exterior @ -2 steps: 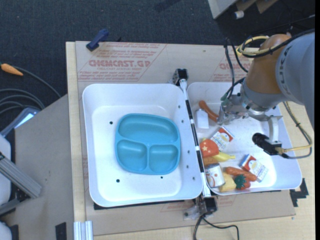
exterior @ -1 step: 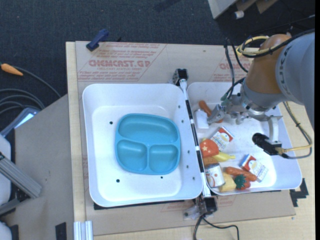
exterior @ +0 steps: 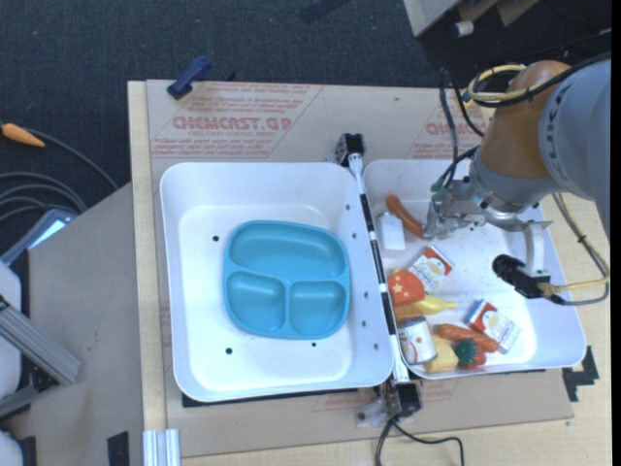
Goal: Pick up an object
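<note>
The grey arm with its orange band reaches in from the right and bends down over the right-hand shallow white bin, its two-finger gripper lowered near the bin's upper left part, just beside an orange sausage-shaped toy and a small white block; whether the gripper is wide, narrow or holding anything cannot be told, and nothing is seen gripped in it. Lower in the same bin lie the candidate objects: a red-and-white carton, a red packet, a yellow banana-like piece, a small labelled can, an orange carrot-like piece and a second red-and-white carton; their labels are too small to read. The left-hand shallow white bin holds one blue three-compartment plastic plate. The brown board under the two bins bears red print reading "CHEMCAST GP" with smaller lines below that are illegible. A blue clip lies at the board's upper left edge.
</note>
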### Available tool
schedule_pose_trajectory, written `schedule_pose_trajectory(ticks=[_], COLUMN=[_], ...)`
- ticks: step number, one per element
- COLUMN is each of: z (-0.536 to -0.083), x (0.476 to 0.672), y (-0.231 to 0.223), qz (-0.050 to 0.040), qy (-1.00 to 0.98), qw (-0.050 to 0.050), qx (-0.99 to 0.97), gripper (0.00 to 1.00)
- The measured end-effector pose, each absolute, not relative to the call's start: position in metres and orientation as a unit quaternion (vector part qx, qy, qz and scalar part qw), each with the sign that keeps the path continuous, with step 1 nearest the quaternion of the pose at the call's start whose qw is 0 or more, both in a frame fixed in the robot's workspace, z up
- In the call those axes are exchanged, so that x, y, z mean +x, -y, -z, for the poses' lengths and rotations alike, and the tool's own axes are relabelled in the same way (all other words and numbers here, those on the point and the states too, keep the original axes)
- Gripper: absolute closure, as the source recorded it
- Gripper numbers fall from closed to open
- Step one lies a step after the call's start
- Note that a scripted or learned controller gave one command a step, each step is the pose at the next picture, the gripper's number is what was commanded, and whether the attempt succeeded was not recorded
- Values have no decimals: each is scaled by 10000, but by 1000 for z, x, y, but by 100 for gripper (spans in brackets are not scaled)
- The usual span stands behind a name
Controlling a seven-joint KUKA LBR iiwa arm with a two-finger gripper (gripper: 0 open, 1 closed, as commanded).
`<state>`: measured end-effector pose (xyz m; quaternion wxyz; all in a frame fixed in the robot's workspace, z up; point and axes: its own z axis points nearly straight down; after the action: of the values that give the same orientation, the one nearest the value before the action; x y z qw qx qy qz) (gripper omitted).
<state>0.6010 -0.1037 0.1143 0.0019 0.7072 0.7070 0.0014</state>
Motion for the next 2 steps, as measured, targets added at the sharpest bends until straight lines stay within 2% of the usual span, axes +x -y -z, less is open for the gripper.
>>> schedule_pose_trajectory(ticks=[1,2], z=[-114,-124], x=[601,601], y=[104,103], qz=[-13,-19], qy=[-7069,-7070], qw=[18,22], qx=[7073,7072], gripper=[0,100])
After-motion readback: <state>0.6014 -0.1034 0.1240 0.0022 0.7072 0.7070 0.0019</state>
